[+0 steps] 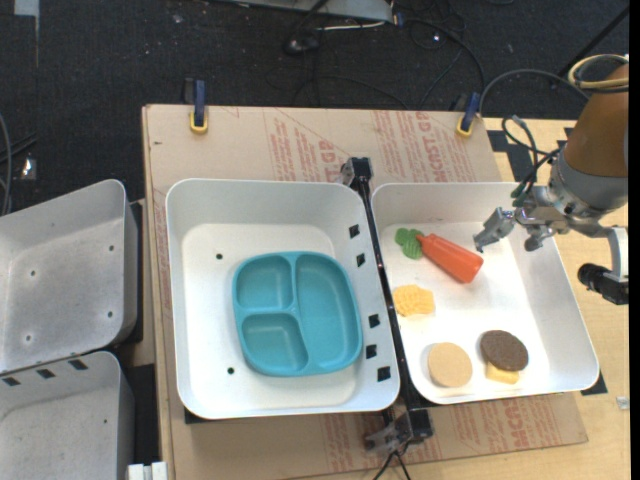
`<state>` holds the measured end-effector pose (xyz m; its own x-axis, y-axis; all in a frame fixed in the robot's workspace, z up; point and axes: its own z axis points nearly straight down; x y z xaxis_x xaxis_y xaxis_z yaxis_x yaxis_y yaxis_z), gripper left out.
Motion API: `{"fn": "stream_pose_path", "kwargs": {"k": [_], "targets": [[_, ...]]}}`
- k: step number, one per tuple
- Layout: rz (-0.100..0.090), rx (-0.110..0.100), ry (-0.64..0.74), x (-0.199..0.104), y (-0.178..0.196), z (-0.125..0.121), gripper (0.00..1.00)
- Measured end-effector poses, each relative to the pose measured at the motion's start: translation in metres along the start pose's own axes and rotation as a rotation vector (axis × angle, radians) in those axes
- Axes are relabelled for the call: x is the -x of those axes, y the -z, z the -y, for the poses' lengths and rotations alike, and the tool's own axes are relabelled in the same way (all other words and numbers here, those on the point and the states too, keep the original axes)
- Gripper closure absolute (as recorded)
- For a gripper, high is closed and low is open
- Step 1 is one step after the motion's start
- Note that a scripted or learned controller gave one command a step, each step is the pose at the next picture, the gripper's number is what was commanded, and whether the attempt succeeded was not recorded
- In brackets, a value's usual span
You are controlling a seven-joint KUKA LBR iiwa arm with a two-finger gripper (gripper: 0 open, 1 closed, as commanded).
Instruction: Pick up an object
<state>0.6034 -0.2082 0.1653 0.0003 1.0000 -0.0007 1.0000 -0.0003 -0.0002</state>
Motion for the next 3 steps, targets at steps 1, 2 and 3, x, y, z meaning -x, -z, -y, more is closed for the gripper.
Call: {"fn": "stream_pose_path", "kwargs": {"k": [1, 2, 3], "targets": [[0.0, 0.006, -0.002, 0.004, -0.04, 0.0, 0.0], [0.004, 0.015, 0.001, 0.004, -0.026, -0.002, 1.0], [0.001, 0.004, 0.003, 0.0, 0.035, 0.002, 1.0]]}}
